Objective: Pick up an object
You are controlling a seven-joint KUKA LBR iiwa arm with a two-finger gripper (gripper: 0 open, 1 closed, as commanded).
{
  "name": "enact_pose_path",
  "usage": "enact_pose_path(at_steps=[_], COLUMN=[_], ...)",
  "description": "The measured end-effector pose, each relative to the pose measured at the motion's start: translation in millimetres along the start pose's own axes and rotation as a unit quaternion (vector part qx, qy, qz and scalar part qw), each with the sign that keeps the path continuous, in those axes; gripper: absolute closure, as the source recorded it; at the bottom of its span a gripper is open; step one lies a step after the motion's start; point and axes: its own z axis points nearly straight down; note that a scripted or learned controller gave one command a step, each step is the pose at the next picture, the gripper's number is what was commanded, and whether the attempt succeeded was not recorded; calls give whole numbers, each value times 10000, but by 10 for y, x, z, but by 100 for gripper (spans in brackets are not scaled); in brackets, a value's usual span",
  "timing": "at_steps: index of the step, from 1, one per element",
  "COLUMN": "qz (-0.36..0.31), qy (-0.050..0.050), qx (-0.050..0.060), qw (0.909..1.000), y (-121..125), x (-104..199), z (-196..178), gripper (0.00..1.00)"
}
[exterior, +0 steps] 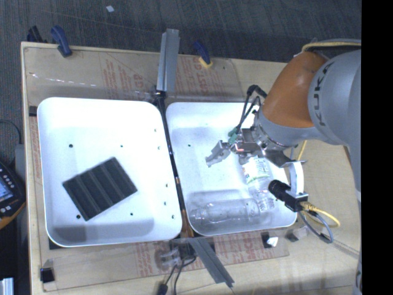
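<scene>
Clear plastic bottle (230,211) lies just below the gripper (216,153), whose fingers seem spread and empty.

The grey arm (331,97) is reaching in from the right, its orange band uppermost, the gripper (220,152) pointing left and hanging low.

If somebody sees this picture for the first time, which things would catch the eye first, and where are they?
Probably the big grey arm with its orange band, reaching in from the right over the right bin. Next, the dark ribbed slab lying alone in the left bin. Clear plastic bottles lie along the right bin's near edge.
</scene>
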Motion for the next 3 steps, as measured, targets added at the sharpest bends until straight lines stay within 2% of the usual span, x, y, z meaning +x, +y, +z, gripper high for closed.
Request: enact_pose_path(at_steps=[1, 2, 3], qz=[-104, -495, -297], qy=[-8, -2, -8], qx=[-16, -14, -7], qw=[9999, 9988, 9996], y=[134, -30, 429], x=[-591, -643, -652], z=[97, -58, 378], gripper=[0, 0, 0])
